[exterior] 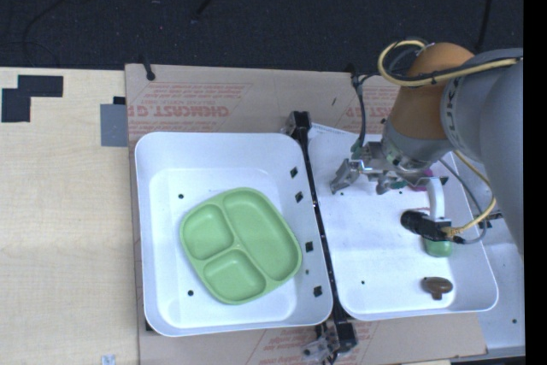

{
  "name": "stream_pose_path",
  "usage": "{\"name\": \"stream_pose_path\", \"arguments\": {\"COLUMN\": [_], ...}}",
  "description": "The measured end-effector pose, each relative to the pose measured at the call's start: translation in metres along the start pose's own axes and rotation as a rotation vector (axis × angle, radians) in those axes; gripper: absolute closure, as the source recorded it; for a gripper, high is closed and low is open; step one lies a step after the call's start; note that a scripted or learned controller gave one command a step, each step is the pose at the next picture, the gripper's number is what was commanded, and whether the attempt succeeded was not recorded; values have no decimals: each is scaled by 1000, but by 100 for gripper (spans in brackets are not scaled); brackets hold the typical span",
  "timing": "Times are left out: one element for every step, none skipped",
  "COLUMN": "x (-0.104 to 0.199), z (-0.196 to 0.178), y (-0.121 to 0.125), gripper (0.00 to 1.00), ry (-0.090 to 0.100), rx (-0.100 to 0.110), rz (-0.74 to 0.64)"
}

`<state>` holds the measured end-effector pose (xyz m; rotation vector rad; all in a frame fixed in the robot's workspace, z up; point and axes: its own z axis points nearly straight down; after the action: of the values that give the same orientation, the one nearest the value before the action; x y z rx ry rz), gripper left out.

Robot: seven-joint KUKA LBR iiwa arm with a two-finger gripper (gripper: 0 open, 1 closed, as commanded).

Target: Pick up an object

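Pincer [361,181] hung open and empty over the right bin [376,303]. The brown piece [437,287] sat well apart, by the bin's near corner. Best to centre above it, then drop straight.

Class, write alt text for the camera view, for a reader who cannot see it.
A grey robot arm's pincer hangs over the right white bin, which holds a small brown object and a small green one. The left bin holds a green divided plate.
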<state>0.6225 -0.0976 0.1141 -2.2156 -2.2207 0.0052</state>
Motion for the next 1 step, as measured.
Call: {"name": "stream_pose_path", "arguments": {"x": [2], "z": [28], "y": [-1], "gripper": [0], "ry": [0], "rx": [1], "rz": [1]}}
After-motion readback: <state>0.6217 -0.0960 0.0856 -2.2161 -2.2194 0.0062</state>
